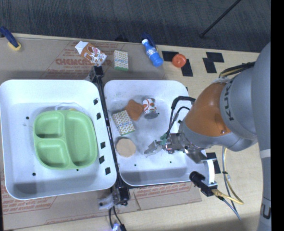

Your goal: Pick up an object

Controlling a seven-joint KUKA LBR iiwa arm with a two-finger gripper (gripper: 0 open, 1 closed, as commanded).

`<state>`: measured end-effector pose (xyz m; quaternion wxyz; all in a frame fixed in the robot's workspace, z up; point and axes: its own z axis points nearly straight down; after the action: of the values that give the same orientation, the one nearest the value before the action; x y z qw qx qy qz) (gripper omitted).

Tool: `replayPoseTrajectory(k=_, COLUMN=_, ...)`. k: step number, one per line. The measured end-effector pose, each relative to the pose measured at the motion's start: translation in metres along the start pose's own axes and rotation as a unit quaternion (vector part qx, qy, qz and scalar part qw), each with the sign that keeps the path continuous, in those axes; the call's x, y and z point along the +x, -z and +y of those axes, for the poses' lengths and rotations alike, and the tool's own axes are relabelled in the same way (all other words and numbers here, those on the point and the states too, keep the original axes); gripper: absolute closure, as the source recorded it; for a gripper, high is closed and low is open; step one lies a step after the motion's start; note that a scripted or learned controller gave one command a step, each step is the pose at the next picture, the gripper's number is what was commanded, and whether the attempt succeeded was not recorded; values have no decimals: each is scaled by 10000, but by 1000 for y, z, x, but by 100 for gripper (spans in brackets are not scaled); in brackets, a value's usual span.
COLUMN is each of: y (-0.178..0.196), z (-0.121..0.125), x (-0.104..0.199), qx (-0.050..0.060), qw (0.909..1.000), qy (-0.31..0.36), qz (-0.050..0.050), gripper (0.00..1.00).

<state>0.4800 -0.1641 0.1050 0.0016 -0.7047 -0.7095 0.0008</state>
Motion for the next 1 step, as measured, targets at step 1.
replayPoseTrajectory(k=1, y=-13, z=77, x=47, qx=-2, qw=10000, qy=11, qz=-3, gripper=0)
